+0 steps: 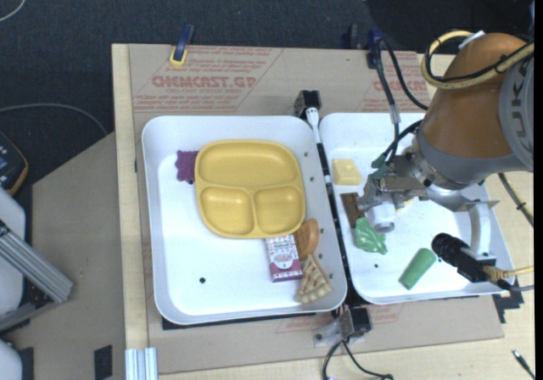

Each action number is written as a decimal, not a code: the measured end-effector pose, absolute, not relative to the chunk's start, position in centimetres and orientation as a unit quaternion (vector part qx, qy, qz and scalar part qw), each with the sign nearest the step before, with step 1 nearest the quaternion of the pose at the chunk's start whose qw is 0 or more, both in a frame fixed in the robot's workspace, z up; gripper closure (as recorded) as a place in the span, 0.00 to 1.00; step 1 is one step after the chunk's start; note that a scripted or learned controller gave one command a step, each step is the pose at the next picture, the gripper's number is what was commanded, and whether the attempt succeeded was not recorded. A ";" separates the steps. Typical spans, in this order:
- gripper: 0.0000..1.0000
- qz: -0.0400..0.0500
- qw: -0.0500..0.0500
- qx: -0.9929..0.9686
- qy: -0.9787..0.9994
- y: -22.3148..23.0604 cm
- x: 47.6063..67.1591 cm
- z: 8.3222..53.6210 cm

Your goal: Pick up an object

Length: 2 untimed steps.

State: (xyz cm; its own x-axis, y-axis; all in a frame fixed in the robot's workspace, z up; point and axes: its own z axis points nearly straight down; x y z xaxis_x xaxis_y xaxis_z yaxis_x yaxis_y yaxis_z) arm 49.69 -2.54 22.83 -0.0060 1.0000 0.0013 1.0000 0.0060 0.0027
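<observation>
My gripper [379, 210] hangs low in the right bin [441, 287], just above a green leafy toy [370, 237] and close to touching its top. A brown bar [349, 207] lies just left of the gripper, against the bin's left wall. Further back sits a pale yellow block [346, 171]. A green cylinder [417, 268] lies to the gripper's front right. The arm's orange band [475, 90] and grey wrist cover the bin's back right part.
The left bin [154, 226] holds a yellow divided plate [250, 187], a purple piece [185, 164], a pink box [283, 257], a brown sausage [307, 236] and a waffle wedge [313, 282]. A black cylinder [456, 254] juts over the right bin's front right.
</observation>
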 end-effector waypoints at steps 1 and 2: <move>1.00 0.001 0.000 0.704 0.710 3.8 50.8 22.4; 1.00 0.001 0.001 0.706 0.708 6.4 52.0 21.6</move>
State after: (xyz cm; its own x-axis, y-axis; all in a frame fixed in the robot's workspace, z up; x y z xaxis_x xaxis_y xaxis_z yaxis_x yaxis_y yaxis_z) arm 52.03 6.41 21.57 -0.0035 1.0000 0.0002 1.0000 0.0035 0.0018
